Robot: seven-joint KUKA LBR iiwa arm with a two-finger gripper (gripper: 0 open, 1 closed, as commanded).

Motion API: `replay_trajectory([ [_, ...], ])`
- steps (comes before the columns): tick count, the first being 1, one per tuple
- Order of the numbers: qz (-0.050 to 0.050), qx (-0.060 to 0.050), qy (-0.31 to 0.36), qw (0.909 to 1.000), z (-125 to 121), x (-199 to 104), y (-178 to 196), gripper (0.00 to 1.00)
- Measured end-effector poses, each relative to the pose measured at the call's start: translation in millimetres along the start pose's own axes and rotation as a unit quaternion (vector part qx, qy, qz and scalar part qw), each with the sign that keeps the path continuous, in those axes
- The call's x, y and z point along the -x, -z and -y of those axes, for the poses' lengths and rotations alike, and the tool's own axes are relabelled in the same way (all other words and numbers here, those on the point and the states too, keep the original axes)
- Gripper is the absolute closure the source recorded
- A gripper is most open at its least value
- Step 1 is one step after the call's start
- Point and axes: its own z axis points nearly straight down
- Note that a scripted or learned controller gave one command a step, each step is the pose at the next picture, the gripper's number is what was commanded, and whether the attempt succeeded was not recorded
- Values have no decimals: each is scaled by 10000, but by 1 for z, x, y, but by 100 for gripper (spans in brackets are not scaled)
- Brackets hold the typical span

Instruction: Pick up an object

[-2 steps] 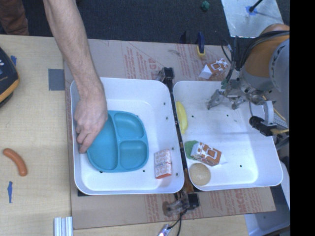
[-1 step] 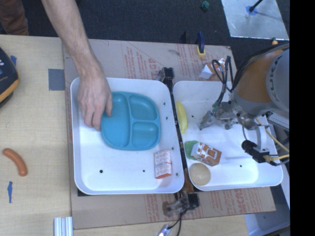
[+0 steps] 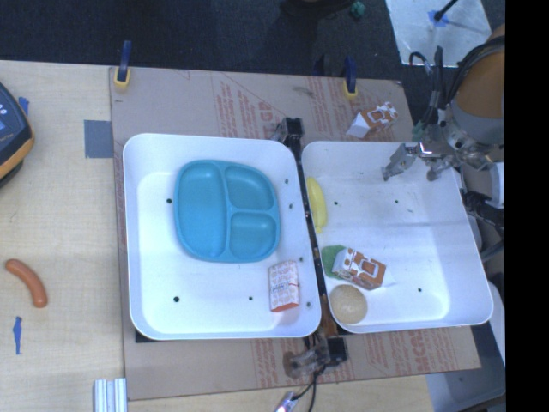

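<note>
My gripper (image 3: 415,165) hangs over the far right part of the right bin (image 3: 429,230), its two grey fingers spread open with nothing between them. In that bin a yellow banana-like piece (image 3: 317,202) lies against the left wall. A small green and orange carton (image 3: 357,267) lies near the front left, with a round tan disc (image 3: 348,302) just in front of it. The left bin (image 3: 146,264) holds a blue divided plate (image 3: 227,210) and a small white and red packet (image 3: 284,285).
A small orange and white carton (image 3: 372,120) lies on the cardboard behind the right bin. A toy sausage (image 3: 27,281) lies on the bench at far left. A dark device (image 3: 12,131) sits at the left edge. Clamps (image 3: 123,67) hold the cardboard's far edge.
</note>
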Motion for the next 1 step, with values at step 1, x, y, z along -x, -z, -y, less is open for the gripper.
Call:
replay_trajectory([
  [1, -9, -28, 25, 10000, 51, -82, -2, 0],
])
